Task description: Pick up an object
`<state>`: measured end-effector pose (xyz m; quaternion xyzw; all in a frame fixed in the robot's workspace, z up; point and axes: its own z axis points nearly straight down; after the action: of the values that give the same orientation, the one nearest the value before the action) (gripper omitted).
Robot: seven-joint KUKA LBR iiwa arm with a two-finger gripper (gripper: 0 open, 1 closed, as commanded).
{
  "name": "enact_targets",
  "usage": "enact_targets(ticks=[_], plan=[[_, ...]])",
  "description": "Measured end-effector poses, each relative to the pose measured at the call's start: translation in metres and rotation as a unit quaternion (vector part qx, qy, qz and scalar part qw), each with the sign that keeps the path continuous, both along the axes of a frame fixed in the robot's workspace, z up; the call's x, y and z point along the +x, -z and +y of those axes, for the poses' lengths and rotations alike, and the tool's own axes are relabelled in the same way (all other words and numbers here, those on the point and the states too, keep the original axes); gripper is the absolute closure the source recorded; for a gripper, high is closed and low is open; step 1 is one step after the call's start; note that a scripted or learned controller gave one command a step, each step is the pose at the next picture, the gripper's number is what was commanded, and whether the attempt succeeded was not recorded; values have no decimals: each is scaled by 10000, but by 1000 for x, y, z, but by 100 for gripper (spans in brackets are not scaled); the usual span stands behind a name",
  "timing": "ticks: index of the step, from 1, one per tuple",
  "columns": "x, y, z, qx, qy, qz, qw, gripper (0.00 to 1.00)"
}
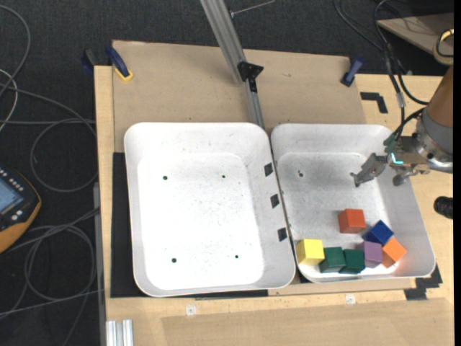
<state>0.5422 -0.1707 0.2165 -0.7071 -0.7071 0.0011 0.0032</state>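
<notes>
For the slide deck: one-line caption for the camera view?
Gripper open above the right bin, coloured blocks clustered at its near edge.

the end effector [379,170] is grey metal with a small teal light just behind its fingers; behind that sits a rounded grey wrist, with an orange band above.

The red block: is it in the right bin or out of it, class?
In. The red block rests on the floor of the right bin, apart from the other blocks clustered along the bin's near edge.
</notes>
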Motion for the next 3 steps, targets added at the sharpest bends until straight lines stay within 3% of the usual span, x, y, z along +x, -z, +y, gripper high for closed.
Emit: enact_targets(ticks=[1, 3], plan=[[1, -3, 0, -7, -2, -27, 10000, 0], [9, 87, -3, -4, -1, 0, 10000, 0]])
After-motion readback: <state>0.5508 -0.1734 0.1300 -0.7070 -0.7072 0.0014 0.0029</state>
